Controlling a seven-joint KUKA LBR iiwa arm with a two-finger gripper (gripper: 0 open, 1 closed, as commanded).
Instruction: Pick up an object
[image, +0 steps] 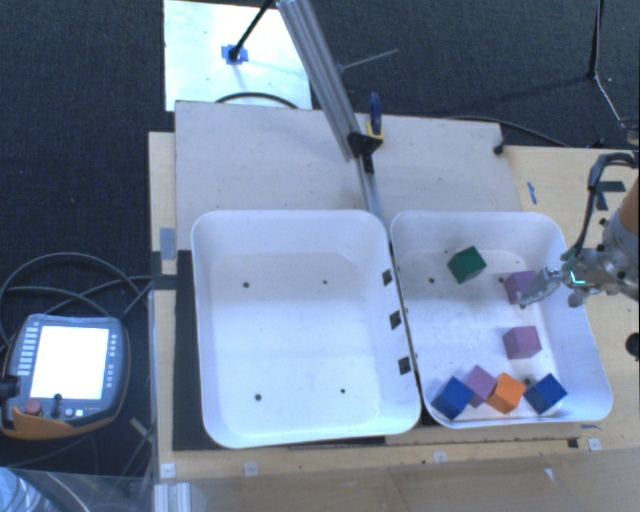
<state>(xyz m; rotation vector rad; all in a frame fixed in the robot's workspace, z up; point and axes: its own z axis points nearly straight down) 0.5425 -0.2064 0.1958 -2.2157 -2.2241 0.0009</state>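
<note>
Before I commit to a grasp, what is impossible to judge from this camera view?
- Gripper: too small and blurred to judge its contact with the purple block.
- Arm: cut off by the right edge.
- Bottom cluster: the lilac block is partly hidden by the orange block.

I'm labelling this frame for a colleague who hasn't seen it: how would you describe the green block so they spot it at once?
Start at the right-hand white bin, the one the arm reaches into. The green block lies alone in its upper part, towards the wall shared with the left bin. It is the only green cube: the others are purple, blue or orange, mostly clustered along the near edge.
</note>
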